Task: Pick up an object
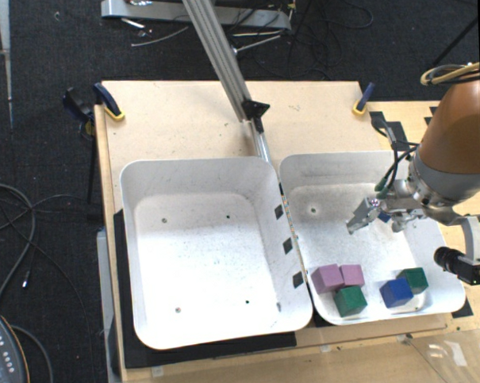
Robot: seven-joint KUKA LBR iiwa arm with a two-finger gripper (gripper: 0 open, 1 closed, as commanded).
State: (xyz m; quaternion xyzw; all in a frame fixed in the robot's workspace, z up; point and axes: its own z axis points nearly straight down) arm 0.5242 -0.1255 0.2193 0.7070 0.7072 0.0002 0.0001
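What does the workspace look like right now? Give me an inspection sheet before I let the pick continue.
Surface: wooden bench bearing left bin and right bin.
Job's things: in the right bin's near end, two purple blocks, green block, blue block, second green block.
Clutter: nothing seen.
Grippers: gripper over the right bin, apart from the blocks, nothing held.
Cables: black cables on the floor at left.
Surroundings: dark floor, metal pole, clamps at bench corners.
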